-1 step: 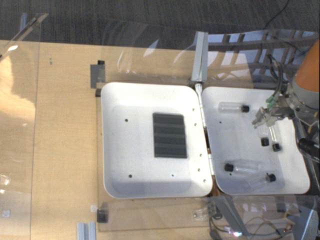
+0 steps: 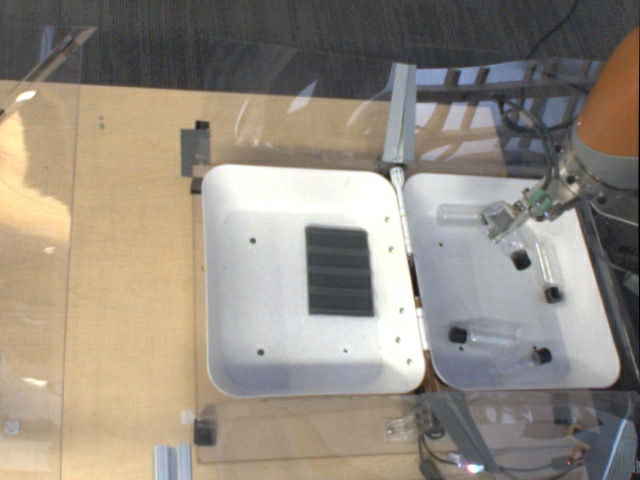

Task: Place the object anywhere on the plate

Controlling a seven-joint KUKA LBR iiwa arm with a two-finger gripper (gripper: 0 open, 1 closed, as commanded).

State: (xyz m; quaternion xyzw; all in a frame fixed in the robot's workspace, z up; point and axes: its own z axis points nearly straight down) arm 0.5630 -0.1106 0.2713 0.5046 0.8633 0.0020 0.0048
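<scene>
The plate [image 2: 340, 270] is a dark ribbed rectangle lying flat in the middle of the left bin [image 2: 230, 358]. Several clear tubes with black caps lie in the right bin [image 2: 600, 368]. One tube [image 2: 518, 253] has its black cap toward the bin's middle and its clear end reaching up under my gripper [image 2: 500, 218]. The gripper hovers over the upper part of the right bin, far right of the plate. Whether that tube is gripped or merely lies beneath is unclear.
Other tubes in the right bin: one [image 2: 455, 213] near the back wall, one [image 2: 548, 273] at the right, one [image 2: 482, 336] near the front, one [image 2: 535, 356] at the front right. A metal post [image 2: 400, 118] stands behind the gap between the bins.
</scene>
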